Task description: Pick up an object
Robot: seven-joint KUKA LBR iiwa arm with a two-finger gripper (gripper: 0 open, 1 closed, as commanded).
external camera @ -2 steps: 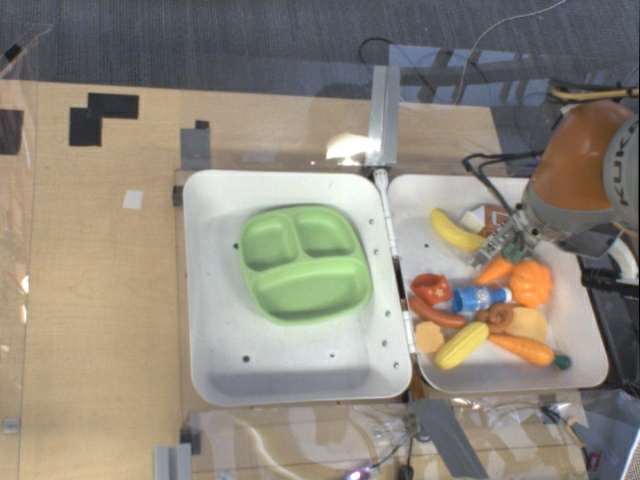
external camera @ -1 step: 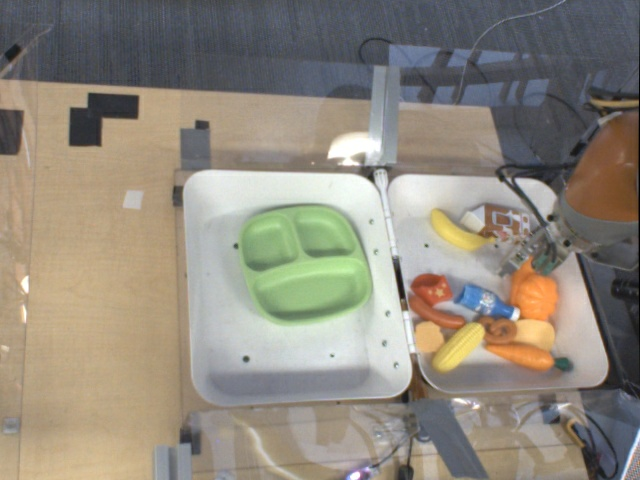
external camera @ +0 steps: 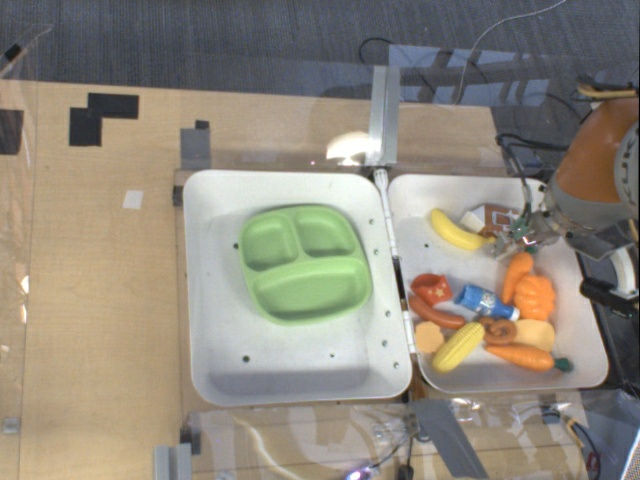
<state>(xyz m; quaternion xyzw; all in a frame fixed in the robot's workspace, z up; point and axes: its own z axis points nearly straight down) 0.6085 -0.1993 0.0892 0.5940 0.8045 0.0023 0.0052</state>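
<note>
From the overhead camera, two shallow white bins are seen side by side on a wooden bench. The left bin (external camera: 210, 298) holds a green divided plate (external camera: 303, 262), which lies flat near its middle. The right bin (external camera: 590, 363) holds a heap of toy food. A banana (external camera: 455, 231) lies in the upper part, with a small brown packet (external camera: 497, 215) just beside it. Lower down, a red pepper (external camera: 432, 288) and a sausage (external camera: 437, 314) are found at the left. A blue and white tube (external camera: 483, 300) lies between them and an orange pumpkin (external camera: 535, 295). A corn cob (external camera: 459, 346) and a carrot (external camera: 522, 356) are placed along the near edge.

The arm (external camera: 600, 163) is brought in from the right, and its gripper (external camera: 522, 233) is seen low over the upper part of the right bin, just beside the packet and above a second, upright carrot (external camera: 517, 274). Whether anything is caught by the gripper cannot be told, as that part is too small and blurred.
</note>
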